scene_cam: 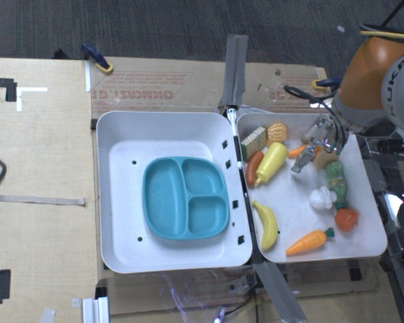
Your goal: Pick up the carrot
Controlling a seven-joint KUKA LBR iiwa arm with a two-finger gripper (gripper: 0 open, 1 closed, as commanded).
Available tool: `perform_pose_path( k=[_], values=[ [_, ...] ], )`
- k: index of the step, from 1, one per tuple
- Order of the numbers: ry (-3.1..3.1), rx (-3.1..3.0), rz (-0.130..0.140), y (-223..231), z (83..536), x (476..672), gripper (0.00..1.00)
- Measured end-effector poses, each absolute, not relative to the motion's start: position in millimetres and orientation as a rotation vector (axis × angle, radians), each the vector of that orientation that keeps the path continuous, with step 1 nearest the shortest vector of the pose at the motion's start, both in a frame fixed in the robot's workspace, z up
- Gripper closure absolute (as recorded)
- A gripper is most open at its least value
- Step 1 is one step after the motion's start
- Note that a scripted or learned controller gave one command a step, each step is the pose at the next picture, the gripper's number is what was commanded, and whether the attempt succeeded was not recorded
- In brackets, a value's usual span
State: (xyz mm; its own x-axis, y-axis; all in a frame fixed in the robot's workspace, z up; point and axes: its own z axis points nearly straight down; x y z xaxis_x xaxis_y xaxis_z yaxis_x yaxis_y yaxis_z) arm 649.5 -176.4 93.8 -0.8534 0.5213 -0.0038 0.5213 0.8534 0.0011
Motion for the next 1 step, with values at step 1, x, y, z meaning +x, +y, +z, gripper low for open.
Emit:
perform_pose_path(
  k=[1],
  values=[
    [2.874,1.25,0.001,-189.4,95.1,652.1,0.0]
  ],
)
